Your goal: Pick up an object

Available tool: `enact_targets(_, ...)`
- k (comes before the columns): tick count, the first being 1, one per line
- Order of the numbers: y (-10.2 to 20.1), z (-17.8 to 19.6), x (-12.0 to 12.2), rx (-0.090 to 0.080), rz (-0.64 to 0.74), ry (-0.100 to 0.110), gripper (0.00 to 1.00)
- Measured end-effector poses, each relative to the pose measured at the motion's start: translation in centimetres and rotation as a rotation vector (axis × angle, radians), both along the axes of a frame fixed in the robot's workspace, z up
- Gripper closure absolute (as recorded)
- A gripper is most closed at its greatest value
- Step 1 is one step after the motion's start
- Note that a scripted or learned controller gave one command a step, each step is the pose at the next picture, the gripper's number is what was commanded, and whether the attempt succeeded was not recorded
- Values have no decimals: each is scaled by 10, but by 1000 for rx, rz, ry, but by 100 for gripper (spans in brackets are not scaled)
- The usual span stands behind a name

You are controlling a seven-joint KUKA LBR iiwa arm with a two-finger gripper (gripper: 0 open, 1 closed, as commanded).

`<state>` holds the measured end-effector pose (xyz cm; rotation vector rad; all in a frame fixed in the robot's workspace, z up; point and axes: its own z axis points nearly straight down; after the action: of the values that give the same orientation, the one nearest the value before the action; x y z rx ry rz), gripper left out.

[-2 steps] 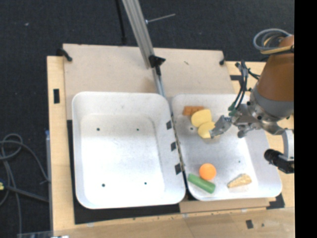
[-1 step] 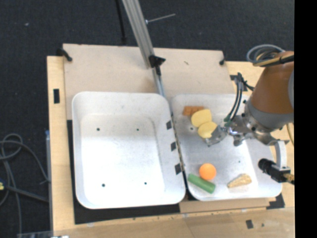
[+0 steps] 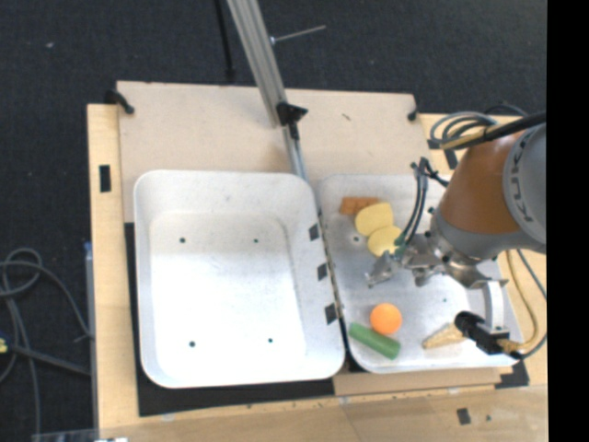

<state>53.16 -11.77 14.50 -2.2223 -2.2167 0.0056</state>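
Tool (image 3: 386, 267) sat low over the right bin (image 3: 419, 362), near its middle, hanging off the grey arm (image 3: 488, 205) with the orange band that came in from the right. Metal finger parts were visible at the tip, but the angle and blur hid the gap; couldn't tell how far open it was. Nothing could be seen between the fingers, so no confirmed hold.

Closest to the tool: yellow round piece (image 3: 382, 239), just above and beside the tip, possibly touching, couldn't tell. A second yellow piece (image 3: 374, 216) lay just beyond that one, overlapping it. Orange-brown block (image 3: 354, 205) sat further up again, next to the second yellow piece, near the bin's top left corner.

Below the tool: orange ball (image 3: 386, 318), clearly apart from the tip. Green cylinder (image 3: 374, 341) lay just below the ball, angled, near the bin's lower left edge. Tan wedge (image 3: 444, 337) lay below and right of the tool, just beside a black fitting (image 3: 479, 330) on the arm's cabling.

Left of the tool, across the divider: left bin (image 3: 230, 187), white, showing only a few small dark dots on its floor.

Both bins rested on the bench (image 3: 202, 127), a tan board. A metal strut (image 3: 258, 44) slanted up from between the bins toward the top of view. Loose cables (image 3: 28, 293) lay on dark floor far left.
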Motion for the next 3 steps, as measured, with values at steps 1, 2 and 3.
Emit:
enact_targets(1, -1, 15, 3, 0, -7, -10, 100)
enact_targets(2, 8, 68, 2, -1, 6, -12, 100)
enact_targets(3, 7, 96, 3, -1, 6, -10, 100)
